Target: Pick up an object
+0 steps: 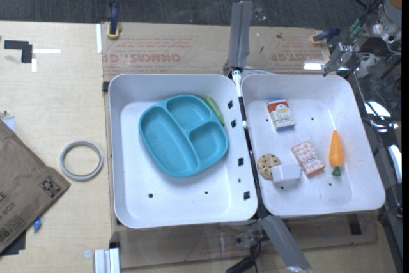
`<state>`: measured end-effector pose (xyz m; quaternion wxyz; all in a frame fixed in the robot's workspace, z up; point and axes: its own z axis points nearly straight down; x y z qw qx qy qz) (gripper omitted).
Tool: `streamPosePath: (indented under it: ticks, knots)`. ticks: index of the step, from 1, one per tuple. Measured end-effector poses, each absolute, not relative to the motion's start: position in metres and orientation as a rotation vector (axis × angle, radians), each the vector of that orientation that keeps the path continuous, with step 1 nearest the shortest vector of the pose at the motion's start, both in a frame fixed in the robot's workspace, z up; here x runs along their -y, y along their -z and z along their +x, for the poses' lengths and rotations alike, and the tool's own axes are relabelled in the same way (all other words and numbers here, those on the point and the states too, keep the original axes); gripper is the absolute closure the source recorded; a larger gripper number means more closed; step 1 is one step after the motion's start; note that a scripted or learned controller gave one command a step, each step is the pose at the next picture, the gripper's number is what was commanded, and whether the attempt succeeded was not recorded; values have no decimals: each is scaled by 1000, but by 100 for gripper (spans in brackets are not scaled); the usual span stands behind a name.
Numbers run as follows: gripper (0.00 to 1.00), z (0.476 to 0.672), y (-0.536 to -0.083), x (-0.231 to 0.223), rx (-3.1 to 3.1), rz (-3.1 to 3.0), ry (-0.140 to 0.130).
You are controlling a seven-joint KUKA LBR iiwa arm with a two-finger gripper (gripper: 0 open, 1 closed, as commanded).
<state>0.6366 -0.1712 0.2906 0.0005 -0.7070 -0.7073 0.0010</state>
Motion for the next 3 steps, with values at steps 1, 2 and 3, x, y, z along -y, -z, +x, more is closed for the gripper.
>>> streamPosePath:
  ticks: [1, 2, 3]
  knots:
    - [0, 660, -346, 173, 2352, -2085, -3]
    - [0, 659, -248, 207, 2463, -1950, -2]
    - [0, 635, -103, 213, 2456, -1964, 2]
